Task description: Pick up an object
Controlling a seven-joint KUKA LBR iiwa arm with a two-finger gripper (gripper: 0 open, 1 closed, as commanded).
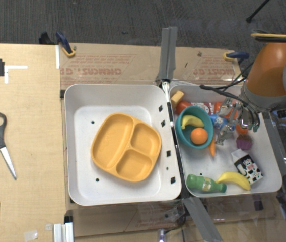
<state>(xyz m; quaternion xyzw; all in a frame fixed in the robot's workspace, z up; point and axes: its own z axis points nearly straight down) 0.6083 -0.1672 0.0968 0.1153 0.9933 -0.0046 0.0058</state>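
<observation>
One glossy divided yellow plate (126, 147) | smooth teal bowl (195, 128), round orange (199, 135)

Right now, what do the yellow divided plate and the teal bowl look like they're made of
The yellow divided plate looks like molded plastic with a matte finish: even color, soft rounded ridges between its three compartments, no sharp glare. The teal bowl also looks like plastic, smooth with a slight sheen along its thin rim. Silicone or melamine can't be ruled out for either from this view.

Position: one fixed camera above the bench (22, 135)
Facing: downward at a slant
Range: moderate; left bin (75, 150), right bin (269, 180) both in frame
</observation>
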